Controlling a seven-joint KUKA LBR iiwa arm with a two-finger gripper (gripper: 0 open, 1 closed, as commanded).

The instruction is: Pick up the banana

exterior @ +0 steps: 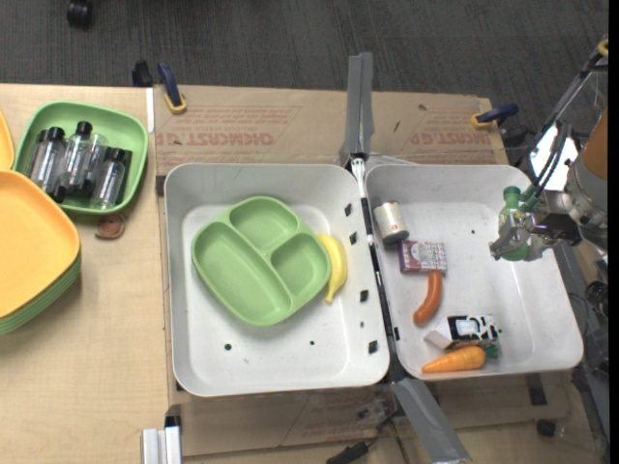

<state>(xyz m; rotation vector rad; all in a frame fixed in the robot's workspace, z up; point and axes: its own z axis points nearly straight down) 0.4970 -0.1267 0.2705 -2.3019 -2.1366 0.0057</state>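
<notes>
The yellow banana (335,267) lies in the left bin (261,365), curved along the right edge of a green divided plate (259,259). My gripper (515,241) hangs over the right side of the right bin (542,351), far to the right of the banana. Its fingers are hard to make out against the bin wall.
The right bin holds a silver can (390,220), a purple carton (425,256), a small orange sausage-shaped piece (428,299), a carrot (455,360) and a small black-and-white item (472,329). On the bench at left stand a green tray of bottles (82,158) and stacked yellow plates (34,249).
</notes>
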